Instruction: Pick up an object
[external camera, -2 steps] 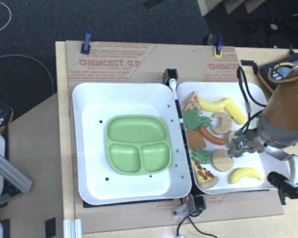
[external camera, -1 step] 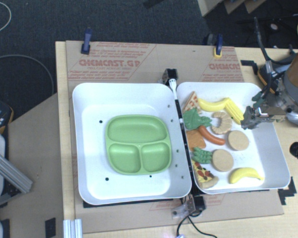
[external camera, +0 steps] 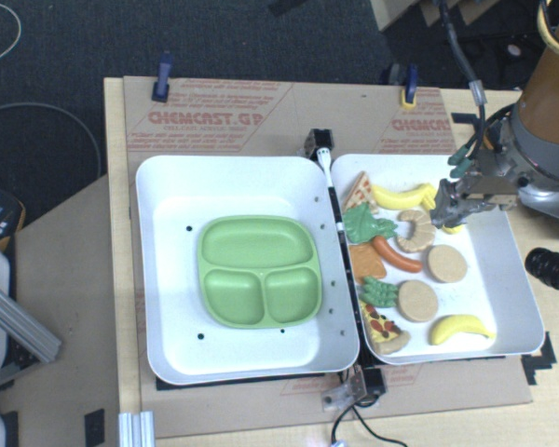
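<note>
Toy foods (bananas, cookies, pizza) crowd the right bin (external camera: pixel 512 250); nearest lies a yellow banana (external camera: pixel 460 328). At the bin's far side the claw (external camera: pixel 447 214) hovers over another banana (external camera: pixel 402 195). Reaching stage; next, descend and clamp.

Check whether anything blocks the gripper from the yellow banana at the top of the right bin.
Nothing visible does. The gripper hangs right beside the banana, at its right end, with no other item between them. A round bitten pastry lies just below.
</note>
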You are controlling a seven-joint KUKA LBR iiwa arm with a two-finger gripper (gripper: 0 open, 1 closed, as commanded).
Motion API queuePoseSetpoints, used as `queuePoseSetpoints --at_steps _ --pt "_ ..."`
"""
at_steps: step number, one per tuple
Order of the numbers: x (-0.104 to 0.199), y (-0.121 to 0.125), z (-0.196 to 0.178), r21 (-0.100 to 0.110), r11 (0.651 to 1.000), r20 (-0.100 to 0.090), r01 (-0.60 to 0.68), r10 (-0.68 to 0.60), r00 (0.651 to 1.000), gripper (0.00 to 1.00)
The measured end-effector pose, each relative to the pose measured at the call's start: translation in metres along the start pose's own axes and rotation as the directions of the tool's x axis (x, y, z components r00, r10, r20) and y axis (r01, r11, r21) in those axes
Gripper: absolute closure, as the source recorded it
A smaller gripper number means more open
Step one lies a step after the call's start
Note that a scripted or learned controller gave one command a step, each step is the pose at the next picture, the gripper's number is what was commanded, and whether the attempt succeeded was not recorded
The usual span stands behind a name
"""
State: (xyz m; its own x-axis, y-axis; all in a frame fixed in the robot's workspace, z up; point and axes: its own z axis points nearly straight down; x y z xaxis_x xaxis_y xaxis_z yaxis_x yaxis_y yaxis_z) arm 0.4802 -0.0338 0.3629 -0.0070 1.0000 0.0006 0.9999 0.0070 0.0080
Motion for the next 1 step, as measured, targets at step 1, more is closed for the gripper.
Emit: queuePoseSetpoints --at_steps 1 --pt "-0.0212 -0.002 0.0523 0.014 1.0 0.0 -0.01 0.01 1.0 1.0"
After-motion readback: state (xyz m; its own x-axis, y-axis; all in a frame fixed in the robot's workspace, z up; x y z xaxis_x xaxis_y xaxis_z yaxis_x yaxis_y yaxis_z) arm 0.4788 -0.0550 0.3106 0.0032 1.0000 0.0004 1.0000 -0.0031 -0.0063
